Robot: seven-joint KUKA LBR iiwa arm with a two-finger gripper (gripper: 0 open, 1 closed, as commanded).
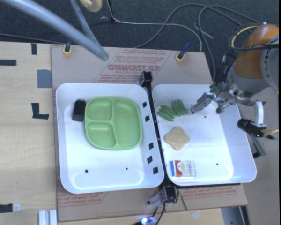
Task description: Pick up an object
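1. A single fixed camera looks down from above the counter (18, 125) at a slant, tilted toward the far edge, where dark flooring and loose cables (187, 18) show along the top of the view.
2. It stands far enough back to take in both white bins whole: the left bin (68, 172) and the right bin (239, 170) sit side by side near the middle of the view, on a cardboard sheet (131, 62).
3. The arm (255, 55) comes in from the right edge, and its upper part is cut off by the frame.
4. A blurred grey bar (47, 18) crosses the upper left corner, very close to the lens.
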